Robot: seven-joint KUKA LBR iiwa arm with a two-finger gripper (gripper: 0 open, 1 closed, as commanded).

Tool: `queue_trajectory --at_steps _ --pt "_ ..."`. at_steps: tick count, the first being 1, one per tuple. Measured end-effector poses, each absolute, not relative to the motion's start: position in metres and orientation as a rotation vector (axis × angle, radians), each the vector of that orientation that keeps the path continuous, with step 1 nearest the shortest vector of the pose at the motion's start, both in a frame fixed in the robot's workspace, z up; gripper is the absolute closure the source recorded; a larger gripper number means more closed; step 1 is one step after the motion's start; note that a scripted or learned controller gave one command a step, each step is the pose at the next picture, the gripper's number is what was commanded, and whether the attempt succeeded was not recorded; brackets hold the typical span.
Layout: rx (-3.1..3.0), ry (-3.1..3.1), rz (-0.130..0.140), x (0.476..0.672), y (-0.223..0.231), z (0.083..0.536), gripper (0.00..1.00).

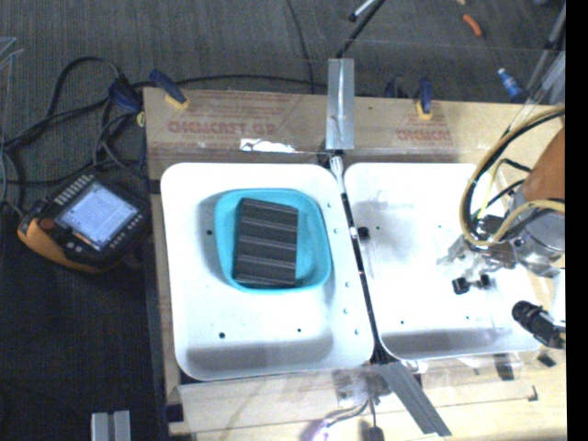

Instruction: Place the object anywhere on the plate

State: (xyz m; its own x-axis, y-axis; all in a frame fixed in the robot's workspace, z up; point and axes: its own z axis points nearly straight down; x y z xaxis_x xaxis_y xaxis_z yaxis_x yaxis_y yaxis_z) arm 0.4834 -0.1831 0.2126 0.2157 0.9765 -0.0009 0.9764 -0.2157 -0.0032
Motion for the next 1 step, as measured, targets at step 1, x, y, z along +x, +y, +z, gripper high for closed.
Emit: queue_trajectory --at_steps 1 --pt "-2.448 -1.966 0.004 0.4834 -0.1831 0.2126 0.00"
